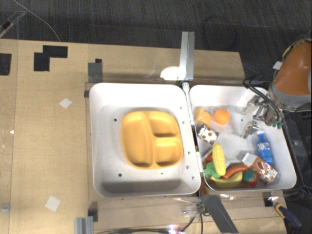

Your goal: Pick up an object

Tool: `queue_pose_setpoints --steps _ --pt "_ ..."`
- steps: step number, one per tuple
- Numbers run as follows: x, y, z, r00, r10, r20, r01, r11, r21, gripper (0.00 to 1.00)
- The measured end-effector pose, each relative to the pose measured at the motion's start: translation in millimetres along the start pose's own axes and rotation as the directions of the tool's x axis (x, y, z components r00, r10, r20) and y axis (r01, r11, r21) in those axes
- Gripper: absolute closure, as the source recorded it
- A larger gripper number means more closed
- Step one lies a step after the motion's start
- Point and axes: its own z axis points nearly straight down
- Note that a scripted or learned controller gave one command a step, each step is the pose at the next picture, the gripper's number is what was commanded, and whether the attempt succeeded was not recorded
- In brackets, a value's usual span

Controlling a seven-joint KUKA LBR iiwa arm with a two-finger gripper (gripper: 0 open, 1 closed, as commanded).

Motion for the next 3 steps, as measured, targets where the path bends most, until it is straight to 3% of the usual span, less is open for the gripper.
queue_pose_setpoints --steps 1,2,3 --pt "1 2 1 1.000 -0.003 -0.002 0.003 1.000 -0.001 0.00" --pt "-45 14 14 1.000 0.019 -0.015 -0.019 1.000 0.002 0.00" --pt "-50 17 -2 1.000 0.012 0.009 -0.012 1.000 -0.001 1.00"
